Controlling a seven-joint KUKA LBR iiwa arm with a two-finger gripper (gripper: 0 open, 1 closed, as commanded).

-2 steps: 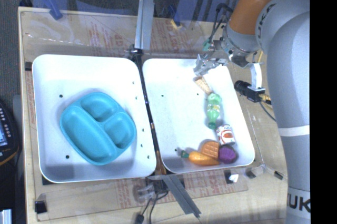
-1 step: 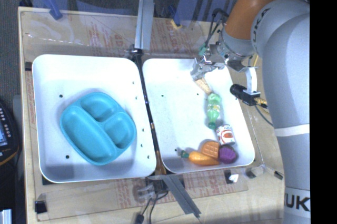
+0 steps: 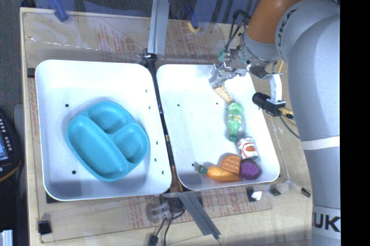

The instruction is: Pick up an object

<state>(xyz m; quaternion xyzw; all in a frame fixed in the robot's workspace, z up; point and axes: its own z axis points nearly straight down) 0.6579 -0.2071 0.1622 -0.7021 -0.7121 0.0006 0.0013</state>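
My gripper (image 3: 221, 78) hangs over the far right corner of the right bin (image 3: 191, 123), its metal fingers pointing down just above a small tan piece (image 3: 222, 92). Below that lies a green bottle (image 3: 234, 119). Further toward the front sit a small red-and-white can (image 3: 248, 148), a purple fruit (image 3: 250, 169), a brown waffle-like piece (image 3: 230, 163) and an orange carrot (image 3: 219, 173). I see nothing held between the fingers.
The left bin (image 3: 52, 83) holds a blue divided plate (image 3: 107, 139). A metal bar (image 3: 156, 25) stands between the bins at the back. The grey arm (image 3: 312, 77) with its orange band fills the right side.
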